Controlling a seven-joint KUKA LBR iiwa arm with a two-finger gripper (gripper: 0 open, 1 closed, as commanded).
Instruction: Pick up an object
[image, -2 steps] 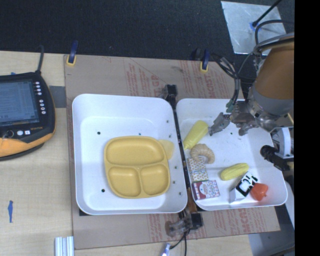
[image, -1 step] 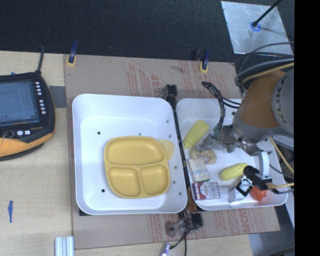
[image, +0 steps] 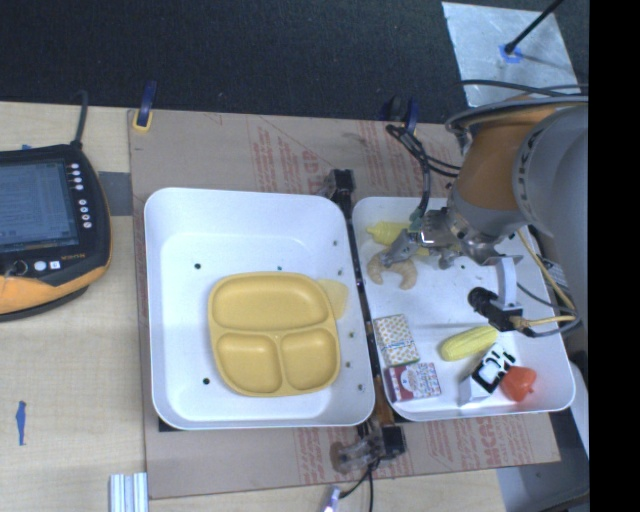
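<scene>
**End effector low in the right bin, no object taken yet**

Nearest the camera, at the front of the right bin (image: 560, 405), lie a red object (image: 519, 383), a black-and-white piece (image: 492, 367) and two small printed packets (image: 412, 381). A yellow corn-like object (image: 467, 343) rests just behind them. Farther back, the end effector (image: 428, 238) sits low beside a beige curved object (image: 392, 266) and a yellow item (image: 384, 233); whether it is open or closed I cannot tell. Nothing is visibly held. The left bin (image: 170, 300) carries a yellow divided tray (image: 273, 333). On the desk (image: 60, 400), a tablet controller (image: 45, 225) lies well apart.

The risk, in my judgement: the two objects are close together near the bin wall, so a grasp may push one away or catch neither.
</scene>
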